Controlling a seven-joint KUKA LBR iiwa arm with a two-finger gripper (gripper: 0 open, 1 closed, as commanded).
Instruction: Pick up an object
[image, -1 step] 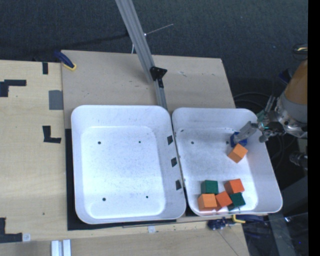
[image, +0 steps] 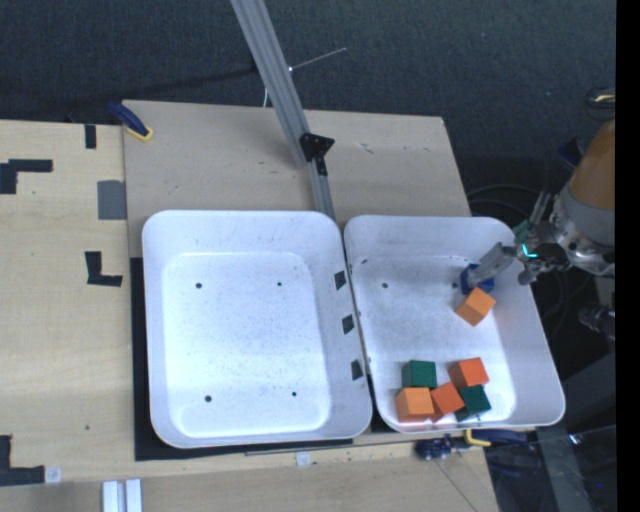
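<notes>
Worktop of pale wood carries two shallow white bins side by side. In the right bin the claw reaches in from the right edge, its grey fingers slanting down and to the left. An orange block sits tilted just below the fingertips, with something blue at the tips; whether the block is pinched between the fingers or merely touching them cannot be told, nor whether the claw is open or closed. Near that bin's front edge lies a cluster of blocks close together: a green block, an orange block at the front left, a second orange one, a reddish-orange one and a dark green one. The left bin fills the worktop's middle
</notes>
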